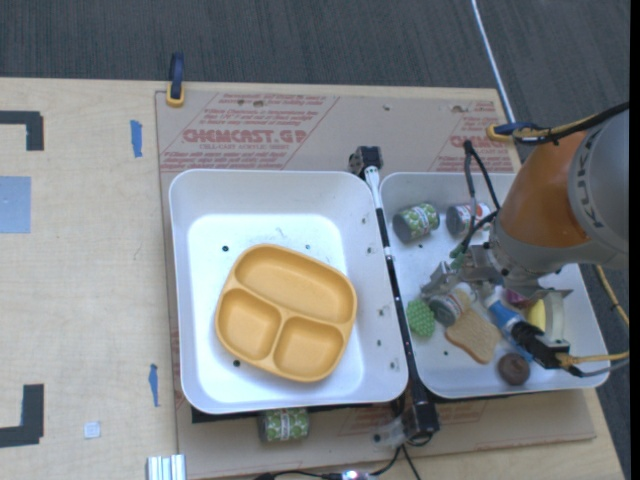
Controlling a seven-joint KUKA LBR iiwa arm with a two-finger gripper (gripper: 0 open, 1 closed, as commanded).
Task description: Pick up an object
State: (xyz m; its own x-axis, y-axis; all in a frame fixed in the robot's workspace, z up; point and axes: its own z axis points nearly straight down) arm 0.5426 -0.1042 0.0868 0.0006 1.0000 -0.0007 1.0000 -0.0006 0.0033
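My gripper (pixel 452 290) hangs low over the middle of the right bin (pixel 598 340), below the arm's orange band. Right under it lie a small silvery can-like piece (pixel 447 308) and a tan toast slice (pixel 473 336). A green bumpy object (pixel 421 319) rests just left of these by the bin's left wall. Toward the bin's far side lie a green can (pixel 416 220) and a second small can (pixel 466 215). A brown ball (pixel 514 369) sits at the near edge, with blue (pixel 503 317) and yellow (pixel 536 314) pieces partly hidden by the arm.
The left bin (pixel 190 268) holds a yellow divided plate (pixel 287 311). A green can (pixel 285 425) lies on the bench just in front of that bin. A black divider bar (pixel 385 258) runs between the bins. Clamps sit at the board's far corners.
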